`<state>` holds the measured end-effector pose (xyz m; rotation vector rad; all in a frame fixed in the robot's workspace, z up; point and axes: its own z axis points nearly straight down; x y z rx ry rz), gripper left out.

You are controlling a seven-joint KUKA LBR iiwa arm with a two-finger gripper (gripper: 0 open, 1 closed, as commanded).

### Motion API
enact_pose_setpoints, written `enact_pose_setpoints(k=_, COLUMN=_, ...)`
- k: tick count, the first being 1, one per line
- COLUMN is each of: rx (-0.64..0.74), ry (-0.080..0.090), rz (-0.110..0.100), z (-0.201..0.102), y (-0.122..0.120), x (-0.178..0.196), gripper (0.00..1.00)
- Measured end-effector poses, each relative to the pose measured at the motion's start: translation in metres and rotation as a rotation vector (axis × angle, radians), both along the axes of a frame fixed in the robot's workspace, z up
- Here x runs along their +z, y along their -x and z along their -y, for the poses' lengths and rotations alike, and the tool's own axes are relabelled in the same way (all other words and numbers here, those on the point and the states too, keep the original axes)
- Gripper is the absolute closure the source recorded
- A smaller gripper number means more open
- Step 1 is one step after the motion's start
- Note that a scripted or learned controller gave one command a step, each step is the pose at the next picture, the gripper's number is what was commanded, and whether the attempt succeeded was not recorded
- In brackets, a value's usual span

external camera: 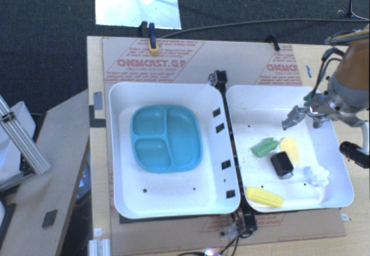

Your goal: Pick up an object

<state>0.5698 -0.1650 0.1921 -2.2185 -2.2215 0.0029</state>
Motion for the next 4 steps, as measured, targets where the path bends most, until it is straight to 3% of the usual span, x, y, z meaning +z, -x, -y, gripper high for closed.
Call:
enact_pose_setpoints(k=2, rx=-0.001, ry=0.0, rz=0.009, z=0.002, y=0.002, x=-0.105, gripper=0.0)
enact_pose_setpoints(k=3, rx=0.001, ry=0.001, rz=0.019, z=0.002, y=-0.001, x=-0.09, gripper=1.0)
enact_pose_setpoints(k=4, rx=0.003, ry=0.002, rz=0.007, z=0.003, y=-0.006, x=-0.046, gripper=1.0)
